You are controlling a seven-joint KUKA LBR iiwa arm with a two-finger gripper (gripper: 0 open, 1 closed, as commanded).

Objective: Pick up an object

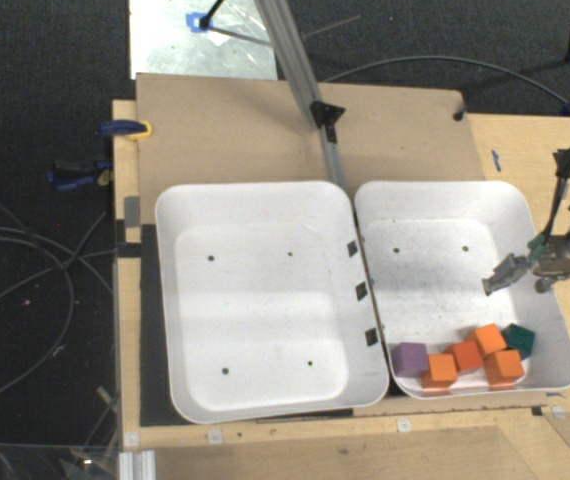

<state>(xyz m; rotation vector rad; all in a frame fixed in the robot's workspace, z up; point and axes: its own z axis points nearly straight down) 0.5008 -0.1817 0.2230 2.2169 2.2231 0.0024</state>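
Note:
Several small blocks lie huddled in the right bin's [435, 208] near right corner: a purple cube [410, 358], several orange cubes [490, 340], and a dark green block [520, 340] at the right end. My gripper [515, 285] reaches in from the right edge and hangs over the bin's right side, above and just behind the blocks. It is open, its fingers spread, and nothing sits between them. No block touches it.
The left bin [180, 268] lies beside the right one, joined by dark clips along the shared rim. A grey metal pole [295, 58] slants across the back of the bench. A blue and yellow clamp [125, 128] grips the bench's left edge.

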